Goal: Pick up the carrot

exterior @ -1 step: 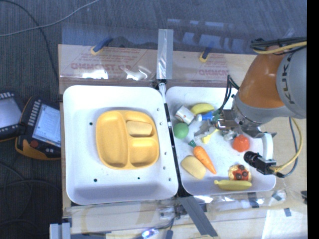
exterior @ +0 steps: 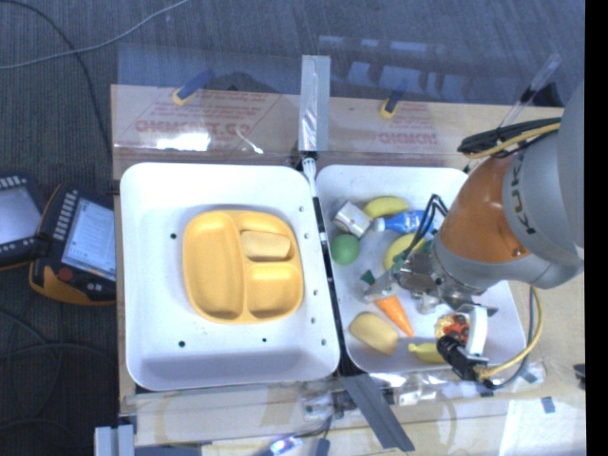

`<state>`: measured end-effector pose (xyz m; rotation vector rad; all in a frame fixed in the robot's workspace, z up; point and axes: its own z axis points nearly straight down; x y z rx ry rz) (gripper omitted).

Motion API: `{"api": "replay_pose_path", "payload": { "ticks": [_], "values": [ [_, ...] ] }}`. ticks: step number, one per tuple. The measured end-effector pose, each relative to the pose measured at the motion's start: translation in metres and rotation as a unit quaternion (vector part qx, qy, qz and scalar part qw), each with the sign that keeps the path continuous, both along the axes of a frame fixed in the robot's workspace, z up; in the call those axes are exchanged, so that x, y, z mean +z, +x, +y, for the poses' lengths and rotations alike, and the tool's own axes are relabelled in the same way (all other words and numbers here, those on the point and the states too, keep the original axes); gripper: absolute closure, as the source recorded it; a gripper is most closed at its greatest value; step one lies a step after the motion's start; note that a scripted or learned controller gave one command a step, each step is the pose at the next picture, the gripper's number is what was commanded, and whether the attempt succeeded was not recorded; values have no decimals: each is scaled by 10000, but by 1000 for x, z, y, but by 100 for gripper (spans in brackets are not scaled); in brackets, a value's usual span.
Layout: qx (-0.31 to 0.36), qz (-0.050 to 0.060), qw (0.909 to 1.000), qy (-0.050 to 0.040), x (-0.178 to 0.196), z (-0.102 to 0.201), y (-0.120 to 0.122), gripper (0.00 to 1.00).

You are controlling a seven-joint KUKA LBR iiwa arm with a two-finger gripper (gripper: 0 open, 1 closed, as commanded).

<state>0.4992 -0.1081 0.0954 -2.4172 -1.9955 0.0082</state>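
A: Surface and room, quick.

B: Wooden bench with clear plastic sheeting taped along its far edge, dark grey carpet all around. A teach pendant lies on the floor well to the left of the gripper, past the far bin; black cables trail over the carpet.

A: Arm?

B: Grey arm with the orange band comes in from the right and leans over the right bin. The gripper hangs low over the middle of that bin. Whether its jaws are wide or narrow I cannot tell, the wrist covers them. Nothing visibly between them.

A: Carrot?

B: The carrot lies on the bin floor just below-left of the gripper, tip pointing toward the bin's near edge, not lifted.

A: Rest of that bin?

B: Green ball to the gripper's left, yellow banana beyond it on the far side, a blue-and-white item beside the banana, a small silver-white piece up-left. A pale yellow potato-like lump sits beside the carrot, touching or nearly so.

A: Other bin?

B: Left bin, well to the gripper's left, holds a yellow divided tray with a tan bread-like piece in one of its smaller compartments.
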Motion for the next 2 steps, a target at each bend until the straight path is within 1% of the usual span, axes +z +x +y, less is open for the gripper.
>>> {"api": "replay_pose_path", "payload": {
  "ticks": [1, 2],
  "values": [
    [0, 39, 10000, 25, 5, 1, 0, 100],
    [50, -34, 10000, -25, 165, 46, 10, 100]
  ]
}}
